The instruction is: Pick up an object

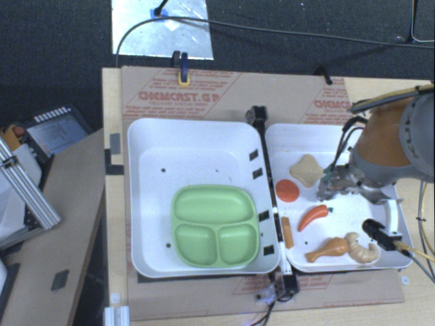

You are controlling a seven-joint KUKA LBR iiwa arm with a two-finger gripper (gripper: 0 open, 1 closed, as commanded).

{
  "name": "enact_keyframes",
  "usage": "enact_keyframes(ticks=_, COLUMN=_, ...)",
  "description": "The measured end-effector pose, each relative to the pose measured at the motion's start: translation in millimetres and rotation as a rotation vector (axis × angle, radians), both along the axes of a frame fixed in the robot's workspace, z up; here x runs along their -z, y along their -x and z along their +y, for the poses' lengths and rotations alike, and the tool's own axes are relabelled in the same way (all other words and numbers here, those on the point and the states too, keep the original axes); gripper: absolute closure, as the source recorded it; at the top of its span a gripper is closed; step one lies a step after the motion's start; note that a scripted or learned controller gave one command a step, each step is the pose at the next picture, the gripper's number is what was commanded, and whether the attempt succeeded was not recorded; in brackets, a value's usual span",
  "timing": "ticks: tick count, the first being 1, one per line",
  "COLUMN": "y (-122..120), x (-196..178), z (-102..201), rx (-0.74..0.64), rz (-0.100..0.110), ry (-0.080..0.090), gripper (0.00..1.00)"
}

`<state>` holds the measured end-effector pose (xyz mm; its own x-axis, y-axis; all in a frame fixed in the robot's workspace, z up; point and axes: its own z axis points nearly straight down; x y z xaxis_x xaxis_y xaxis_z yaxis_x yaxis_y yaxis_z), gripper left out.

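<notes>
Lying curved, glossy red pepper (313, 216), claw (327, 190) near

The grey arm (416, 136) reaches in from the right — its orange band (382, 141) sits just above the wrist. The wrist bends down and leftward, carrying the pincer (329, 185) low; its tip is too blurred to read.

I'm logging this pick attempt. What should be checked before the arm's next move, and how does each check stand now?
1. Gripper over the right bin: ok.
2. Finger opening: cannot tell.
3. Target close by: ok, red chili pepper lies just below the gripper.
4. Neighbours apart from the pepper: ok, the orange-red round piece and chicken drumstick don't touch it.
5. Anything held: cannot tell.
6. Green divided tray in the left bin, away from the gripper: ok.
</notes>
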<state>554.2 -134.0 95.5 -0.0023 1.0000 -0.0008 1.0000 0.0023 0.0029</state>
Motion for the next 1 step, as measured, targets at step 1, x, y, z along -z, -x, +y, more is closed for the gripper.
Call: enact_keyframes(ticks=1, y=2.5, x=-56.5, z=9.2, rx=-0.002, rz=-0.003, ry=0.0, gripper=1.0)
